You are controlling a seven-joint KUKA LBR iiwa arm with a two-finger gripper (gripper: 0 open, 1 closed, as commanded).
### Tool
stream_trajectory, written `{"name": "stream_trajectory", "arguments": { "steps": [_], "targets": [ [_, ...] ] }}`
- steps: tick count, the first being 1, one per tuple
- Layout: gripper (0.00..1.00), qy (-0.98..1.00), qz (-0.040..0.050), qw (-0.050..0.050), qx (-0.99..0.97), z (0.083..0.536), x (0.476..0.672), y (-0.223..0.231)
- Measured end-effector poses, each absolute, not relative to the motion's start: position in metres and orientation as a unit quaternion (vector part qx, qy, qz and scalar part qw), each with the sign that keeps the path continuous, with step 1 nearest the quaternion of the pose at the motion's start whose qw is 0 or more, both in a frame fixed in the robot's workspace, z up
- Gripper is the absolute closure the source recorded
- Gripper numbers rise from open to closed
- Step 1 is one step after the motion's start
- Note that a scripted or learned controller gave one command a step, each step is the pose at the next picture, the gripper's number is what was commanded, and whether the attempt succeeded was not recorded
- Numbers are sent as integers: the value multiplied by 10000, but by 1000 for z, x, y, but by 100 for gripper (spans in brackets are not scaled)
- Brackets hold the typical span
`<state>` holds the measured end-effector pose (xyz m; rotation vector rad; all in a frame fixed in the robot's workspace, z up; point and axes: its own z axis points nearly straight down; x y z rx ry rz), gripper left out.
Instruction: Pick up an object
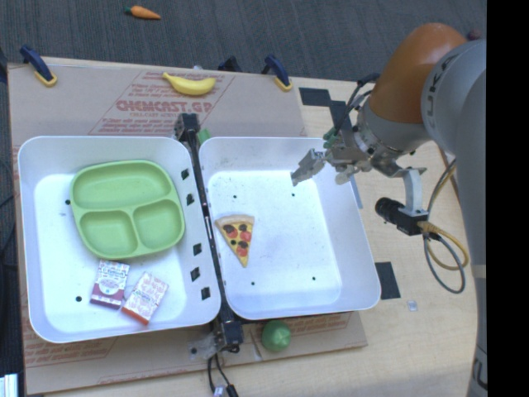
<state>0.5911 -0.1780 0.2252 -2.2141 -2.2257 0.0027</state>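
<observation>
A toy pizza slice (236,236) lies flat in the right bin (347,255), near its left wall. My gripper (323,172) hangs over the bin's far right corner, up and to the right of the slice and well apart from it. Its fingers (306,168) are spread open with nothing between them. In the left bin (33,246) sit a green divided plate (126,207) and two small snack packets (110,283) (145,296) near the front.
A toy banana (190,82) rests on the cardboard behind the bins. A green ball (277,335) sits at the front edge, outside the right bin. A black hinged divider (198,213) runs between the bins. A cable (442,259) loops at the right.
</observation>
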Motion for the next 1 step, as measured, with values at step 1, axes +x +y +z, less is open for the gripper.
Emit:
{"name": "stream_trajectory", "arguments": {
  "steps": [1],
  "targets": [
    [0, -7091, 14, 16, -7051, 153, 522, -133]
  ]
}}
